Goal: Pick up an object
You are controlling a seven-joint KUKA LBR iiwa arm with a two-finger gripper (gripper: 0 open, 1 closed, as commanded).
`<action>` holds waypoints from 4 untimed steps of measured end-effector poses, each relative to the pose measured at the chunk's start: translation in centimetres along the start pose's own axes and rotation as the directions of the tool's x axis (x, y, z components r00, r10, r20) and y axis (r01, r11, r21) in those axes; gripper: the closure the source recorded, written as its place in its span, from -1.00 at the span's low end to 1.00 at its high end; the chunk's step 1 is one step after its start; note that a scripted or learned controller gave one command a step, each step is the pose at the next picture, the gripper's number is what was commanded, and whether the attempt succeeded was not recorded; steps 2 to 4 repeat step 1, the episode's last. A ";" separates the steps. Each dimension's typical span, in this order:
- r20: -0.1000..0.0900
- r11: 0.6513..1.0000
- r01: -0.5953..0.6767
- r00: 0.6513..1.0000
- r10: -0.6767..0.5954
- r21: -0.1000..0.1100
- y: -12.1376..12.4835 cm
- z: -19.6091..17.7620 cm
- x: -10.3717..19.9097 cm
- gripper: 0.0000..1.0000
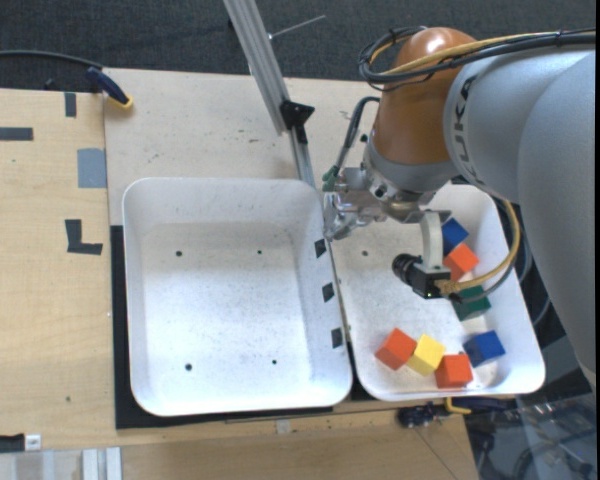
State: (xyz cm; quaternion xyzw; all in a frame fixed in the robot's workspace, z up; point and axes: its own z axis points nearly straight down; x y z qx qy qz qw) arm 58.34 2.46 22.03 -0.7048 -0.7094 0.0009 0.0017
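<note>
Near tool [338, 218], perhaps 7 blocks [395, 349]

A robotics lab: taped wooden bench [40, 308], 2 white bins [220, 298] [375, 288], aluminium rail [255, 38], grey-and-orange industrial arm [540, 118].

One fixed camera, above bench [180, 118], slanted downward, moderately near

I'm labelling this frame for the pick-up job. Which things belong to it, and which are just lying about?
Job: gripper; right bin; in it, among others, orange block, yellow block, blue block, green block.
Lying about: left bin; grey tape patch on the bench; black cable with a blue and yellow end.
</note>
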 end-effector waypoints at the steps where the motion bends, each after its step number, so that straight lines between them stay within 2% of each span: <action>1: 0.000 1.000 0.001 1.000 -0.001 0.000 -2.0 0.6 5.5 1.00; 4: 0.000 1.000 0.001 1.000 -0.001 0.000 -2.0 0.6 5.5 1.00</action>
